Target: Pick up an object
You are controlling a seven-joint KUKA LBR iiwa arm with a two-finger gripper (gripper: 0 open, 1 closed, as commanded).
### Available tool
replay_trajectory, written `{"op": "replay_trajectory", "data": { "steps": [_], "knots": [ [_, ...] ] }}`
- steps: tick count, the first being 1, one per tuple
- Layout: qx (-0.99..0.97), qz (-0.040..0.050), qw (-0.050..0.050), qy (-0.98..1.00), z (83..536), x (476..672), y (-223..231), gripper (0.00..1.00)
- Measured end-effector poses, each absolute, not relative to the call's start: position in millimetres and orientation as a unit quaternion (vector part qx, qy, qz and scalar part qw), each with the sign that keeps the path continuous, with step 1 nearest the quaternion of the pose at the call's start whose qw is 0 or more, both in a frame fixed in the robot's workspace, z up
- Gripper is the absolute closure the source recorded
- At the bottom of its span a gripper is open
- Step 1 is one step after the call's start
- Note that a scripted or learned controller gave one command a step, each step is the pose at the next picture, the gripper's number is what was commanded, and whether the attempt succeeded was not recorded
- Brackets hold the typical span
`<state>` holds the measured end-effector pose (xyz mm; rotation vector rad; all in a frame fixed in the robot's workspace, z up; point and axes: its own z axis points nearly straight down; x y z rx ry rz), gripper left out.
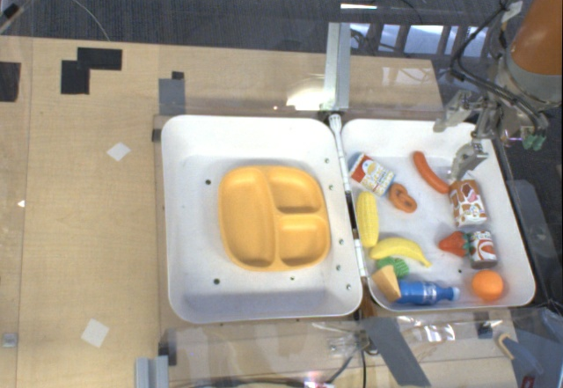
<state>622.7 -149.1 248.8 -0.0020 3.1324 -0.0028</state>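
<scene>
Pincer (469,159) hangs over the far right of the right bin (519,267), tip just above the small red-and-white can (466,203) and just right of the toy sausage (430,172). Can't tell how far open it is; nothing visibly between the fingers. Can looks like the nearest target: upright-ish, near the bin's right wall, a second similar can (481,248) and a red pepper piece (453,243) just below it. My read: light hollow plastic, rigid, smooth printed surface, so slippery and prone to tipping or rolling if nudged. Best to close across the round body at mid-height, fingers clear of the wall side. Sausage is the fallback: light, stiff, grip across the narrow middle. Remaining clutter sits lower down: corn cob (368,218), banana (400,250), blue bottle (426,293), orange (487,286). Left bin (189,289) has a yellow divided tray (273,217).
</scene>
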Motion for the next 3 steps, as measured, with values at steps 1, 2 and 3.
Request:
{"op": "replay_trajectory", "data": {
  "steps": [1,2,3],
  "knots": [
    [0.094,0.0003,0.004,0.996,186.3,670.6,-155.8,0.0],
    [0.241,0.0005,0.002,0.97,102.5,661.9,-141.1,0.0],
    [0.39,0.0025,0.009,0.921,95.3,649.3,-143.7,0.0]
  ]
}}
